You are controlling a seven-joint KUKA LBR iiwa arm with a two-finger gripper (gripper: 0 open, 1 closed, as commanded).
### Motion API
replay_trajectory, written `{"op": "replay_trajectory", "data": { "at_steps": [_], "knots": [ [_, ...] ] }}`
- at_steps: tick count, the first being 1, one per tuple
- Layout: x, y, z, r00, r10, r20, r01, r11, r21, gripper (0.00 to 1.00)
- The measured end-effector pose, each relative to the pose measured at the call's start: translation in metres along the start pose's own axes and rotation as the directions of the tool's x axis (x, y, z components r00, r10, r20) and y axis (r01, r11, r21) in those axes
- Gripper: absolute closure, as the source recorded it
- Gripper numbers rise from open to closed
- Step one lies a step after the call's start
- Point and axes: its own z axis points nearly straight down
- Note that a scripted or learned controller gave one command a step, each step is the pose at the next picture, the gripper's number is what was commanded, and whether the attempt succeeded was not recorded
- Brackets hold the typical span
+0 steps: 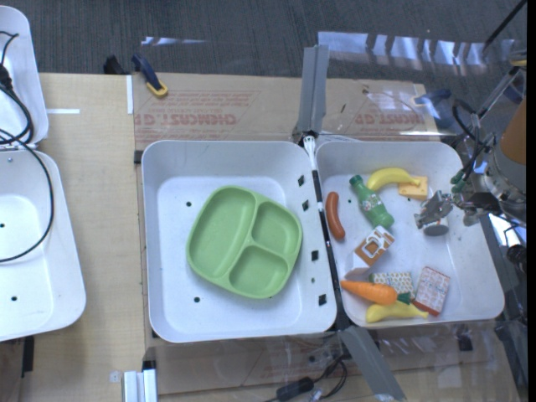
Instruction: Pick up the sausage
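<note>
Well, from the fixed overhead camera, two shallow white plastic bins sat side by side on the bench. The left bin held a light green three-compartment plastic plate, lying flat near the bin's centre. The right bin carried all the toys.

The small reddish-brown toy sausage lay at about nine o'clock in the right bin, close against the dividing wall, its long axis running roughly twelve to six. Nothing touched it. Just to its three o'clock side stood out a green toy bottle, tilted, and at about twelve o'clock in the bin lay a yellow plastic banana with a small orange wedge touching its right end. Below the bottle sat a little orange-and-white box. Down toward six o'clock an orange toy carrot lay across the floor, with a second yellow banana-shaped piece under it and a pink patterned packet at its right.

The grey two-finger gripper hung at about three o'clock in the right bin, well apart from the sausage, with the bottle between them. Whether it was open or closed, I couldn't tell. The arm's orange band showed at the far right edge.
</note>
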Motion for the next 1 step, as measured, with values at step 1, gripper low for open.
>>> {"op": "replay_trajectory", "data": {
  "at_steps": [1],
  "knots": [
    [0.0659,-0.0269,0.0678,0.996,0.086,0.0,-0.086,0.996,-0.001,0.0]
  ]
}}
